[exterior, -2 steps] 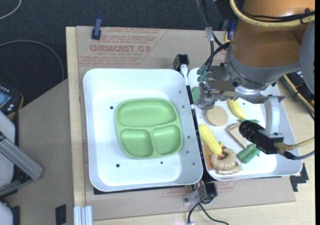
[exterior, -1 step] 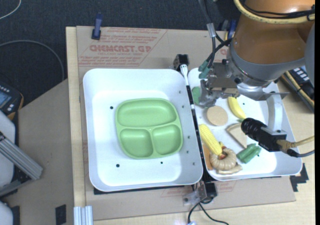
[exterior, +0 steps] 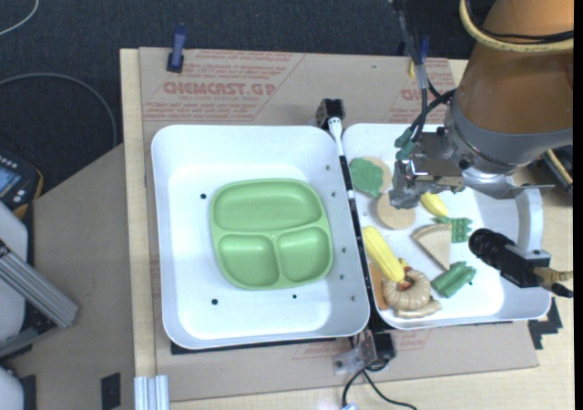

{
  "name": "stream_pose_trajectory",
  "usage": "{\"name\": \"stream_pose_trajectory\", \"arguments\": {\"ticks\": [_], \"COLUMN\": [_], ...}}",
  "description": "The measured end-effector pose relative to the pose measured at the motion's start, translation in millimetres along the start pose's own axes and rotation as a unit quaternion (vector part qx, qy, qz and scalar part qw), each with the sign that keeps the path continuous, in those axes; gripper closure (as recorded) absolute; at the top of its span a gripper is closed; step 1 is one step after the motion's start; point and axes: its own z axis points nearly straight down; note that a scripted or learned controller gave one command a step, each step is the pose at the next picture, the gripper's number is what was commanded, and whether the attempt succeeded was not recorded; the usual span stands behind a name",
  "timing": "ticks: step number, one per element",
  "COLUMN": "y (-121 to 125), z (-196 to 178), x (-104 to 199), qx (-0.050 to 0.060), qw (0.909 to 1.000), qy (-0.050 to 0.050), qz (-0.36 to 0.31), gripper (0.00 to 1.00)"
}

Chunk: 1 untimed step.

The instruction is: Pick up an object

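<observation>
Round tan disc [exterior: 395, 215] — flat, pale — beneath the jaws [exterior: 404, 195]

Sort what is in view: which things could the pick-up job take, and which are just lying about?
Job: yellow toy corn cob, green leaf-shaped toy, round tan disc, small yellow banana-like piece, the hand.

Lying about: green three-compartment plastic plate, blue clamp.
</observation>
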Motion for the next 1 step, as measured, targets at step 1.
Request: {"name": "stream_pose_trajectory", "arguments": {"ticks": [1], "y": [0.1], "z": [71.8], "x": [-40.0], "qx": [0.001], "qw": [1.0], "qy": [0.0], "qz": [0.0], "gripper": [1.0]}}
